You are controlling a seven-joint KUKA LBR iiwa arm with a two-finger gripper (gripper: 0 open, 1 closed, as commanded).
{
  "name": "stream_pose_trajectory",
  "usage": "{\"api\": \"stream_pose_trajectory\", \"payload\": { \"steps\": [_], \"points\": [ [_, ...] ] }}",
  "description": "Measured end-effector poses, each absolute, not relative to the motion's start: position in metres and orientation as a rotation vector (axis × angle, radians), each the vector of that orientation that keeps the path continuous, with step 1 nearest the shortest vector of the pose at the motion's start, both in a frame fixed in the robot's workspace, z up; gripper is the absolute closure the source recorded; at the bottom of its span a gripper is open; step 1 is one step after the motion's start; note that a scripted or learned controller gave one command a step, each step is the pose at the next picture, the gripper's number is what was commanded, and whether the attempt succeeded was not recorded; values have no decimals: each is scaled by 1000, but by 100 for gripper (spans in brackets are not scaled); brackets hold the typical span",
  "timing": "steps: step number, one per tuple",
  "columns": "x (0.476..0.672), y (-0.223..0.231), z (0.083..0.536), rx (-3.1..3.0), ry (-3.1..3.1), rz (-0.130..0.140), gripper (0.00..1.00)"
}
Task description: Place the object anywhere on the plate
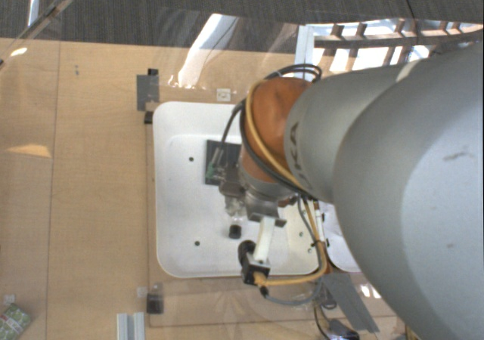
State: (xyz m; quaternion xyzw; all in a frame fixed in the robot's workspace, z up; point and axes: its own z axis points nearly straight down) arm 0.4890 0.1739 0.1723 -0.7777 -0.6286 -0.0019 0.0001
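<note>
The main risk is that I close on nothing. My own bulk hides the spot beneath my gripper point(236, 214), and the only candidate for the object is a small dark piece point(234, 231) lying on the floor of the white bin point(178, 202), just beside my tip on its near side. If I come down slightly off it, I may nudge it away or lift off empty. I also cannot pick out a plate with any certainty. A pale curved edge point(344, 255) peeks from under my forearm, and a blind carry could miss it. The yellow cable point(291, 279) looped below my wrist might snag.

I reach in from the right, low over the bin's middle, wrist pointing steeply down, orange band point(268, 115) just above. I cannot tell whether my grip is open or closed, or whether it holds anything.
</note>
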Motion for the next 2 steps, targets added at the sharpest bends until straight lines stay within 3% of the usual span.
{"api": "stream_pose_trajectory", "payload": {
  "steps": [1,2],
  "points": [
    [489,174,172,-2443,-1974,-6,0],
    [491,174,183,-2443,-1976,-12,100]
  ]
}}
